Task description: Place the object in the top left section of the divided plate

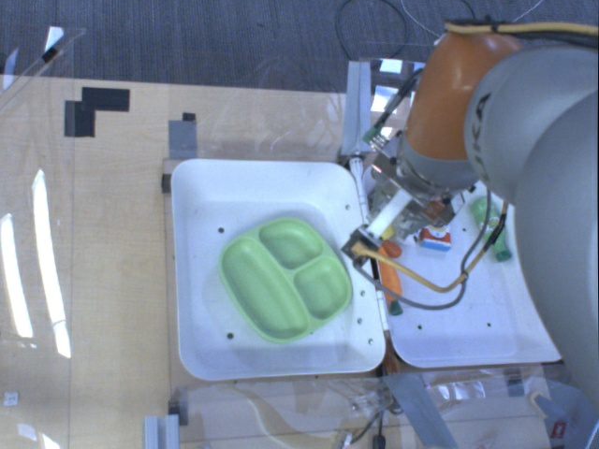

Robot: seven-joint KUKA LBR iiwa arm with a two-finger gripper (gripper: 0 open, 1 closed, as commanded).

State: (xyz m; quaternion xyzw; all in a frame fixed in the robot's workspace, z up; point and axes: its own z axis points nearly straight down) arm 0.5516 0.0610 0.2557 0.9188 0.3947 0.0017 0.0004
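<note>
Bulky grey arm showing smooth rounded shells, glossy orange band wrapping its narrower section, darker grey wrist ringing beneath it, gripper showing silvery metal parts

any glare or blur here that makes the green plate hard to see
Camera view: white glare streaks cross the bench at left, clear of the green divided plate, which is sharp and casts a soft shadow in the left bin; the arm, near the lens, looks soft.
</note>
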